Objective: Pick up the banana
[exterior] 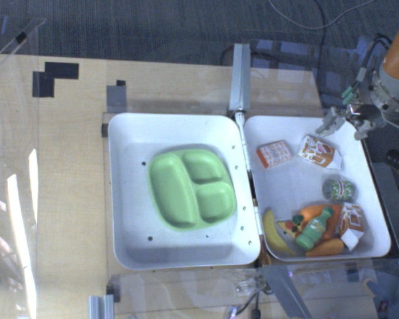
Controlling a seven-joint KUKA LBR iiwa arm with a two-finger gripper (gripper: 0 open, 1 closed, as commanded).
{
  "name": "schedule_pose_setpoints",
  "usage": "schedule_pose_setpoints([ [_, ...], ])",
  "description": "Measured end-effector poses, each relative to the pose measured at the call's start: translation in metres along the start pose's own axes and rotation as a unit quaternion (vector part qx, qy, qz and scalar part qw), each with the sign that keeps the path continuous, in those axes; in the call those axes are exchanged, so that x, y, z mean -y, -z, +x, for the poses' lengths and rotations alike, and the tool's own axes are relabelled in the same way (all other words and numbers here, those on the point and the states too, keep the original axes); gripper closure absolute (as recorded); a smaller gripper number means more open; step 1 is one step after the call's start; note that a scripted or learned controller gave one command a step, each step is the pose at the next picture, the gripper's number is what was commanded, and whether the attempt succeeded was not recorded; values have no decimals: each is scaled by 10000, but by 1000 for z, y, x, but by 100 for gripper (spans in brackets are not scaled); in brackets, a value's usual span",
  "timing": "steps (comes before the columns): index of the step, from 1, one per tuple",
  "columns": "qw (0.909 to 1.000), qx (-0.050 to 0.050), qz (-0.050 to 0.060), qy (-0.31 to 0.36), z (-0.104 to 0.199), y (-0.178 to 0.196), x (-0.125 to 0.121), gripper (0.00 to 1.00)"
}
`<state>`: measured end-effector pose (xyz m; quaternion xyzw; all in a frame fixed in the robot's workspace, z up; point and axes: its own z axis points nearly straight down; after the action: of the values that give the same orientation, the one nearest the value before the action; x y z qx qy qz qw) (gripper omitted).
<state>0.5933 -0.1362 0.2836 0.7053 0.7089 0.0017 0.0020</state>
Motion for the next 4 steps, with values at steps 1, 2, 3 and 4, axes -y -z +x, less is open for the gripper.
schedule_pose_setpoints([
  [1,9999,-5,13,118,36,-145,75,0],
  [2,9972,-7,2,747,145,-98,105,0],
  [3,10000,-4,-3,-96,170,7,40,0],
  [4,9870,-9,7,1608,178,-64,105,0],
])
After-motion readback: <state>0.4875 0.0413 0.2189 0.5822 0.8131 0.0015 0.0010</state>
